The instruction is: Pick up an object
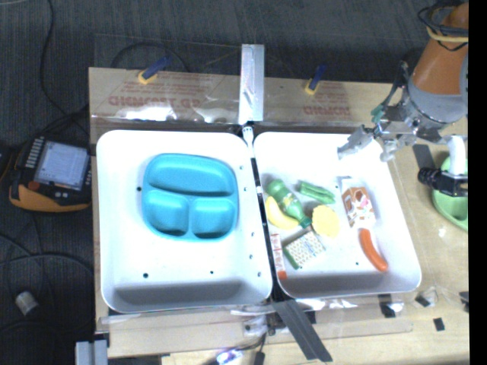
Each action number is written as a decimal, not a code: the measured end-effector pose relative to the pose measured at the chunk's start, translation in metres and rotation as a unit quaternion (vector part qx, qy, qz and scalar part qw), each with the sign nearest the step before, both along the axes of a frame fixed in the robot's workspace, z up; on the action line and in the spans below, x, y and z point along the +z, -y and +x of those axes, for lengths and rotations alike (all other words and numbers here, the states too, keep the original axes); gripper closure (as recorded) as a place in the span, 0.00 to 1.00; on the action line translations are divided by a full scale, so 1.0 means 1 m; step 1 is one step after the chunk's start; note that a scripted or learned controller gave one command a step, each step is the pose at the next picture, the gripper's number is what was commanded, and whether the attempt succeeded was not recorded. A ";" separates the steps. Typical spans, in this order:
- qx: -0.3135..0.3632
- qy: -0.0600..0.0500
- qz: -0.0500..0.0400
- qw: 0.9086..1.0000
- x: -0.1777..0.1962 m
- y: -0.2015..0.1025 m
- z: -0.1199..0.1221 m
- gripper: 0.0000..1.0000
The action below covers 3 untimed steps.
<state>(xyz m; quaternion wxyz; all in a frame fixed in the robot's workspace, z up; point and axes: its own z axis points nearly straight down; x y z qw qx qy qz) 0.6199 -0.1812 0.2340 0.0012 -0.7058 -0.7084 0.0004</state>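
**Objects bunched in the right bin, gripper poised at its far corner**

Objects for the pick all lie in the right bin (396,204), and I have several to choose from. Taking that bin's centre as my clock, a green toy (278,192) and a yellow piece (280,216) sit together at nine o'clock, touching or nearly so. A green pod-shaped item (316,191) lies just past the centre toward eleven, a round yellow piece (326,220) sits near the middle, and a checkered packet (303,249) rests at seven. A printed packet (358,204) lies at three, and an orange sausage shape (372,249) at five, apart from the others.

The gripper (370,138) hangs over the bin's one o'clock corner, above bare floor, with nothing under it. I can't tell from here whether it is spread or closed; the view is too blurred there. I see nothing held.

The left bin (114,204) carries a blue divided tray (190,196), which I judge irrelevant to this try.

My reading is that the sausage, lying clear of its neighbours, offers the cleanest approach; the nine o'clock cluster risks a double contact.
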 end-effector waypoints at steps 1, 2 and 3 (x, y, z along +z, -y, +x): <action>-0.006 0.003 0.004 1.000 -0.137 0.031 -0.053 0.00; -0.007 0.002 0.003 1.000 -0.128 0.033 -0.054 1.00; -0.061 0.000 -0.002 0.998 -0.017 -0.022 -0.016 1.00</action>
